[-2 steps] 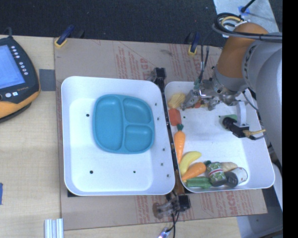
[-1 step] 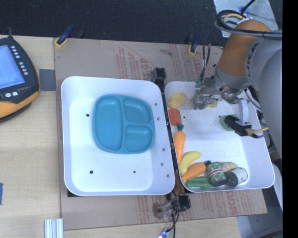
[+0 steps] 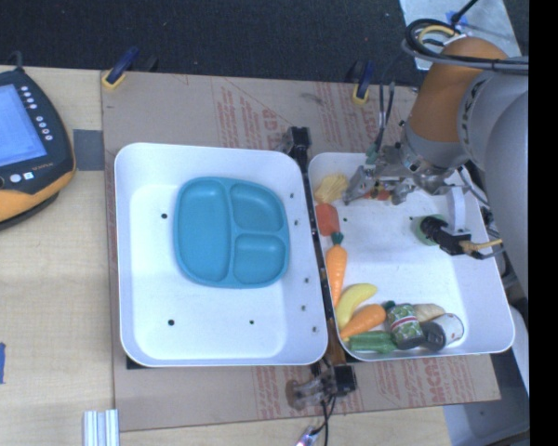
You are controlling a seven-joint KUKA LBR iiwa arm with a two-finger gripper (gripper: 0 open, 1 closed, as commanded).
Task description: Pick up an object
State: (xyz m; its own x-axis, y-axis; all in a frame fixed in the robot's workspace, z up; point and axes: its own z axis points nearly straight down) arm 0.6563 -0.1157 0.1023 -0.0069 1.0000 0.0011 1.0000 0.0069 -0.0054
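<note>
My gripper (image 3: 379, 186) hangs low over the far end of the right bin (image 3: 446, 277), reaching in from the right. Just left of it lies a pale yellow toy food piece (image 3: 330, 188), with a red piece (image 3: 327, 218) below that. A long orange carrot (image 3: 336, 264) lies along the bin's left wall. At the near end sit a yellow banana (image 3: 355, 297), a second carrot (image 3: 364, 320), a green cucumber (image 3: 372, 343) and a small dark jar with a label (image 3: 411, 325). A small reddish bit shows right under the gripper; whether it is held cannot be made out.
The left bin (image 3: 149, 323) holds a blue divided plate (image 3: 231, 231). A teach pendant (image 3: 19, 147) lies on the bench at far left. Clamps (image 3: 300, 139) join the bins at their shared wall. The right bin's middle floor (image 3: 391, 258) is bare.
</note>
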